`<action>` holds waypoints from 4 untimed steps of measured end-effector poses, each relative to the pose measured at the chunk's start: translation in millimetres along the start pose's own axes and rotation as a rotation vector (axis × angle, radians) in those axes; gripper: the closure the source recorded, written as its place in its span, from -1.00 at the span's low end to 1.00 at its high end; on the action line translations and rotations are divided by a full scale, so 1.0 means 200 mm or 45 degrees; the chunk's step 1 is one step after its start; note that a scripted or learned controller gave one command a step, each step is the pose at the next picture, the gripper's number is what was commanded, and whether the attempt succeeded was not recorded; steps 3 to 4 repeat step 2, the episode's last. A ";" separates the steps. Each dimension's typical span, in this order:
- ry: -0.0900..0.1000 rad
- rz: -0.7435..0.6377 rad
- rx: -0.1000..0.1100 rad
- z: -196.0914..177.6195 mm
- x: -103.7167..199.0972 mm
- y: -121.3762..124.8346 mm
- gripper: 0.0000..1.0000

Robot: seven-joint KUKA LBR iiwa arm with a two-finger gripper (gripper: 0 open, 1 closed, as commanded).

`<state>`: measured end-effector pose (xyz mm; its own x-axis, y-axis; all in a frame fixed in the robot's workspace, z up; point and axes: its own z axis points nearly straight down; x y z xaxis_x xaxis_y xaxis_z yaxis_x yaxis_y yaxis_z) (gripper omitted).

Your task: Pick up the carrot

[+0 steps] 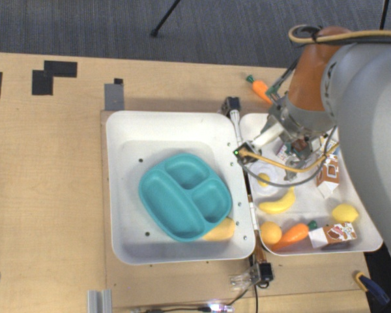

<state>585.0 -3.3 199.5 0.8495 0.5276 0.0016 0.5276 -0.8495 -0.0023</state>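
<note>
A carrot [294,235] with a green top lies in the near part of the right bin [371,243], between an orange ball [270,231] and a small carton [341,233]. A second carrot [260,89] lies on the bench just beyond that bin's far edge. My gripper [292,150] hangs under the orange-banded wrist over the far left part of the right bin, well beyond the carrot in the bin. Cables and the wrist hide what lies under it.
A banana [277,203], a lemon [345,212] and a second carton [330,171] share the right bin. The left bin [127,142] holds a teal divided plate [184,196] with a yellow piece [220,231] at its near edge.
</note>
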 end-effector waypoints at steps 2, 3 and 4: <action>0.000 0.000 0.000 0.00 0.00 0.00 -1.00; 0.000 0.000 0.000 0.00 0.00 0.00 -1.00; 0.000 0.000 0.000 0.00 0.00 0.00 -1.00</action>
